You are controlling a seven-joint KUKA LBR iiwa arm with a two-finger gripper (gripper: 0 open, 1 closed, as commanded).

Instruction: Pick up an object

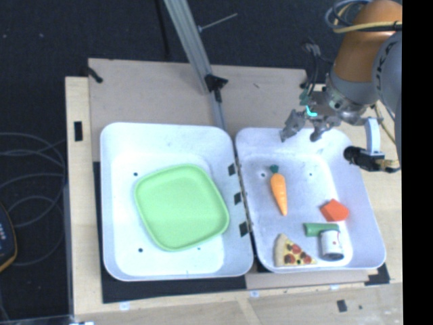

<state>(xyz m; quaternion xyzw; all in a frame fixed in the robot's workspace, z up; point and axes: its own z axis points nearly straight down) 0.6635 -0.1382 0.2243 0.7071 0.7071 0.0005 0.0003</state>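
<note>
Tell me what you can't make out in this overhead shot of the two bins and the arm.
- Arm: its upper part is cut off by the right edge of the camera view.
- Green and white thing near the right bin's front: too small to identify.
- Left bin floor: the part under the green plate is hidden by it.
- Pizza slice: toppings too small to tell apart.

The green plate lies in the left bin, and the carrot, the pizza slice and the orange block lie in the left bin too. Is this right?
Not quite. The camera view shows the green plate in the left bin, but the carrot, the pizza slice and the orange block lie in the right bin.
</note>
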